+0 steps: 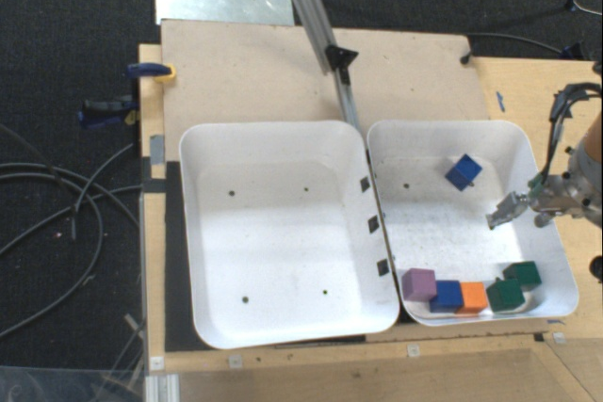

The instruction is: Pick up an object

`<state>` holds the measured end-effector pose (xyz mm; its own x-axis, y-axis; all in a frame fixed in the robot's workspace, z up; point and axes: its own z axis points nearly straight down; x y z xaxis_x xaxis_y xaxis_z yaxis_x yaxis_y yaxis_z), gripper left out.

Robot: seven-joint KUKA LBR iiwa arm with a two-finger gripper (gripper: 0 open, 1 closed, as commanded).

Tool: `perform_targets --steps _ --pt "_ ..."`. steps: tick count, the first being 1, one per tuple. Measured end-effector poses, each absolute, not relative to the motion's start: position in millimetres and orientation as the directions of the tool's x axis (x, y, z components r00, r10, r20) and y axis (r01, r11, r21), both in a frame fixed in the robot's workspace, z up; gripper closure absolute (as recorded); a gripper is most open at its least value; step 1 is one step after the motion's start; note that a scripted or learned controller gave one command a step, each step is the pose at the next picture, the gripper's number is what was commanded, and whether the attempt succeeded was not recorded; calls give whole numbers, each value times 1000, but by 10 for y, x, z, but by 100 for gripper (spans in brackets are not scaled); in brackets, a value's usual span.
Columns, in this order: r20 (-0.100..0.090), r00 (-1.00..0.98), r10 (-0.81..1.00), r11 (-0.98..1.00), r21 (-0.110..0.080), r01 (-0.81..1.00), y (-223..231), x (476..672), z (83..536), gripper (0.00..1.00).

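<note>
- The gripper (497,218) hangs over the right bin (426,138) near its 3 o'clock wall, entering from the right edge of the camera view; I cannot tell how it is set, and no block shows in it.
- A lone blue cube (464,171) sits at about 1 o'clock in the right bin's floor, tilted on the diagonal and well apart from everything else.
- Along the bin's 6 o'clock wall lies a tight row: a purple cube (419,283), a second blue cube (447,296), an orange cube (473,297), and two dark green cubes (506,295) (523,274) packed toward 5 o'clock.
- The left bin (273,141) lies at 9 o'clock of the right one on the tabletop (283,71).
- Judged risk: the row blocks touch each other and the wall, so a descent there may wedge against a neighbour or the rim and merely shove the blocks.
- Judged risk: the lone blue cube is the cleaner target, yet its rotated faces may slip out if the closing axis meets its corners.
- Judged risk: the gripper is close to the 3 o'clock wall, so a straight drop from here would likely close on nothing.
</note>
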<state>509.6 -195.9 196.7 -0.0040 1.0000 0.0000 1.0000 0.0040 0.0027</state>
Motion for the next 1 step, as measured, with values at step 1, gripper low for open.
perform_targets --steps 1 --pt "-4 -7 1000 7 12 1000 -1875 5080 3037 0"
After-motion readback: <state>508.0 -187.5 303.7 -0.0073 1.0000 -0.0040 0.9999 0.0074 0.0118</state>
